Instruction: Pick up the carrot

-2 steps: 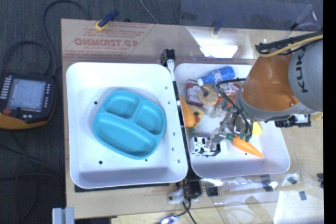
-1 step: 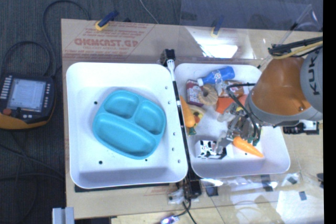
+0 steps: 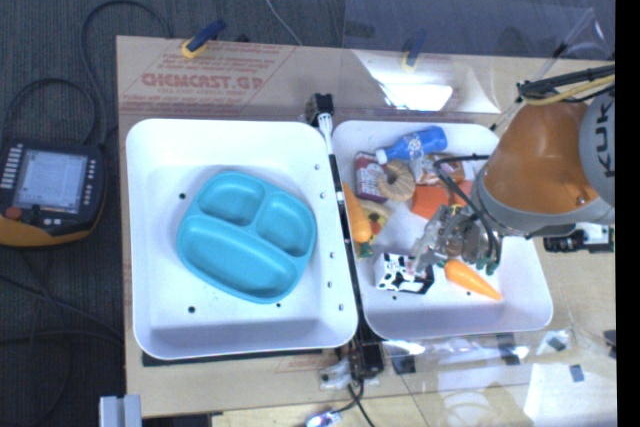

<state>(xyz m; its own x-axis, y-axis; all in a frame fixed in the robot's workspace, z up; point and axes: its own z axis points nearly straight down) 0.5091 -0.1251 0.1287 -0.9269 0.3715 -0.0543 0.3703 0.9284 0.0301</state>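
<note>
In the right shallow white plastic bin (image 3: 520, 315), the tapered orange carrot (image 3: 471, 279) lies near the front wall, just beside the gripper (image 3: 452, 245); whether the jaws are spread I cannot tell; the approach seems in hand; next, centring over the carrot.

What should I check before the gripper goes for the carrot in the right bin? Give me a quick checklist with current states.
1. Carrot located: ok, lying flat in the right bin near its front right corner.
2. Gripper near target: ok, in the picture just up and left of the carrot.
3. Carrot between the fingers: not ok, it lies beside them.
4. Finger opening: cannot tell.
5. Clutter near the grasp: not ok, the black-and-white cow toy lies close on the carrot's left.
6. Blue divided plate: ok, in the left bin.
</note>
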